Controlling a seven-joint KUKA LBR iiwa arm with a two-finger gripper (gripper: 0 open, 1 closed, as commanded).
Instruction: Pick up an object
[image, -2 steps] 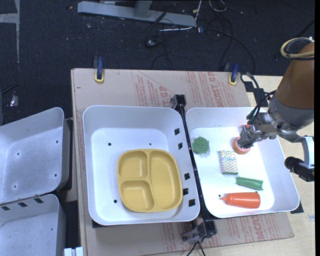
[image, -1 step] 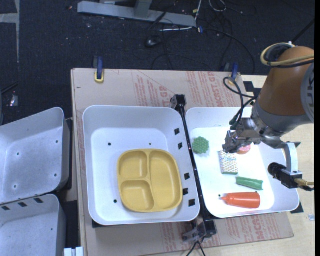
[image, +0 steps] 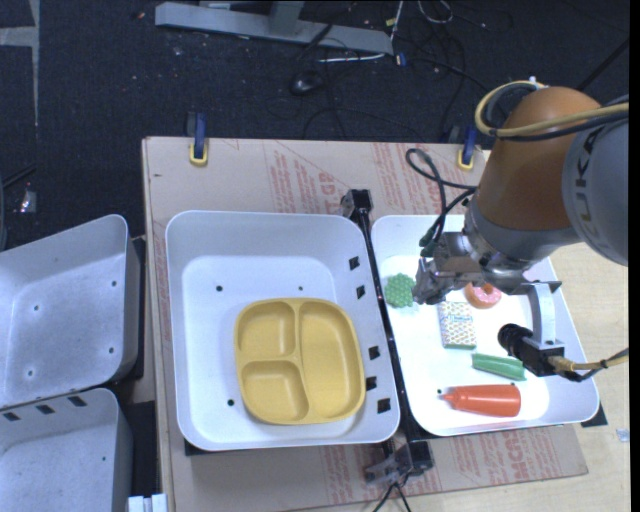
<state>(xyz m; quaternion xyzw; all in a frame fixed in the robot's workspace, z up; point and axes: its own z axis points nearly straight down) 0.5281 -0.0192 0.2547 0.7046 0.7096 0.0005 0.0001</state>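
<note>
1. Locate the counter (image: 255, 150). It carries two shallow white bins side by side, the left bin (image: 190, 300) and the right bin (image: 575, 400), with a black divider strip between them.
2. Check the left bin. It holds one yellow divided tray (image: 300, 360) with three compartments, lying flat near the bin's middle.
3. Check the right bin. You see five items in it:
   - a green bumpy object (image: 400, 290) near the bin's left wall, just beside the hand;
   - a pink and white round object (image: 485, 294), partly covered by the arm;
   - a small patterned box (image: 457, 324) lying flat near the middle of the bin;
   - a green bar-shaped object (image: 498, 366), below and to the right of the box;
   - an orange-red bottle (image: 485, 400) lying on its side near the bin's front edge.
4. Locate the arm (image: 545, 170). It enters from the right of the view and hangs over the upper half of the right bin.
5. Locate the hand (image: 432, 285). It sits low in the right bin, between the green bumpy object and the pink and white round object, just above the patterned box.
6. Note the state of the hand. You cannot tell whether it is apart or together, because the wrist body covers it from above. No item is visibly clamped in it.
7. Note the two blue clamps (image: 198, 140) at the counter's far edge.
</note>
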